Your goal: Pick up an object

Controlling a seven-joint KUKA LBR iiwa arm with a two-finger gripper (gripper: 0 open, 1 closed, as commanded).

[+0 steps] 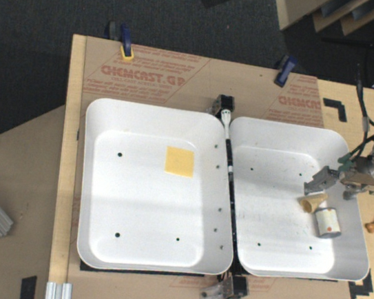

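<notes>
On the bench (184,75), the 2 white bins sit side by side, their inner rims touching along the middle. The left bin (101,167) holds 1 flat yellow square (179,162), lying in its upper middle part, well apart from the arm.

The right bin (262,254) holds 2 small things near its right side: a tan cork-like piece (312,203) and, just beside it to the lower right, a white cylinder (327,223) lying on its side at a slant.

The gripper (334,180) reaches in over the right rim of that bin, just above the tan piece. A grey finger (322,178) points down toward that piece, nearly touching it. Whether the jaws stand wide or narrow cannot be told; nothing is seen clamped between them.
</notes>
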